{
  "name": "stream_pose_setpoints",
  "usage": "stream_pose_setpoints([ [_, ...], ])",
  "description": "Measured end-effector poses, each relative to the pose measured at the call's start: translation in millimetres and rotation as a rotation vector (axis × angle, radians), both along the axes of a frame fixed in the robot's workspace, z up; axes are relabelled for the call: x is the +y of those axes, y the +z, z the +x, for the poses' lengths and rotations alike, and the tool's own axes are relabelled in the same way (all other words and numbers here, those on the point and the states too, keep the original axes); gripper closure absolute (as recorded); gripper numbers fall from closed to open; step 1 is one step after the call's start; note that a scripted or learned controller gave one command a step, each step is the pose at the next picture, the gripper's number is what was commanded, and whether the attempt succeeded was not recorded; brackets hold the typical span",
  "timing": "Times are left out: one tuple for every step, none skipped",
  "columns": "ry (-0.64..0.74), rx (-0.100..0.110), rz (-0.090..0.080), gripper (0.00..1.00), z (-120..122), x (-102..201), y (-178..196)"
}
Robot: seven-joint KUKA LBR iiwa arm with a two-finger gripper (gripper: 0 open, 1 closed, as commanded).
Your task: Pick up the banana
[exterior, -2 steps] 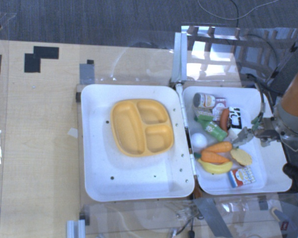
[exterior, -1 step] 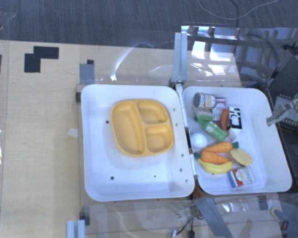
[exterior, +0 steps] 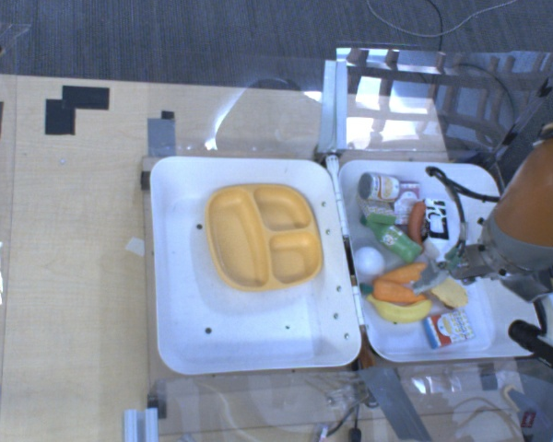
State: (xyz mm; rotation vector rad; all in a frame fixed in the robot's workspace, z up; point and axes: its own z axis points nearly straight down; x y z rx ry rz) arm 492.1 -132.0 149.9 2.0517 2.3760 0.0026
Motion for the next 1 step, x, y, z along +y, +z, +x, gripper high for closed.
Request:
stream_pose_setpoints([
  [0.144, -0.013, -0.004, 0.0, -0.6, 40.6, -60.2],
])
